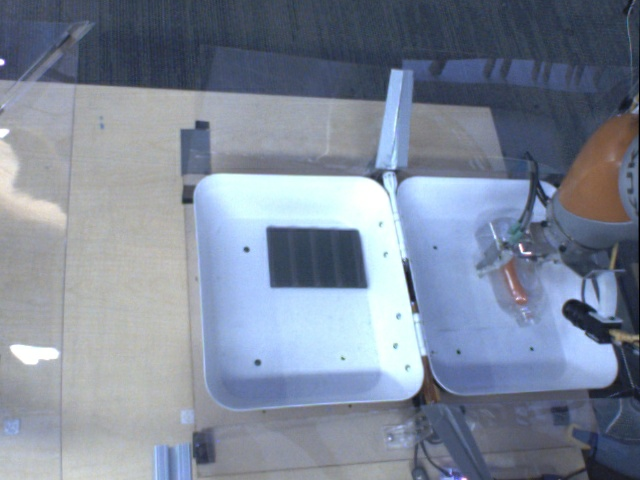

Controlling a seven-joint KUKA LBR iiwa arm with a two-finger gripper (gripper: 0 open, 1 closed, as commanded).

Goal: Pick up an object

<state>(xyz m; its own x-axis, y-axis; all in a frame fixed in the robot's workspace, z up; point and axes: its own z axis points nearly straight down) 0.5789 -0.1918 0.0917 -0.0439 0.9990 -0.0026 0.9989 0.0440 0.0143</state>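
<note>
Jaws: too blurred to tell, though the gripper (pixel 515 253) sits right over a clear tube (pixel 516 286) in the right bin (pixel 450 368). The tube looks light, stiff and slippery. Grip mid-length.

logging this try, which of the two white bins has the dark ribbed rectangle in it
The left bin: a dark ribbed rectangle lies on its floor. The right bin has the gripper over it instead.

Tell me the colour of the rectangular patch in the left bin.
Dark grey, faintly striped patch, seen in the camera view.
</note>
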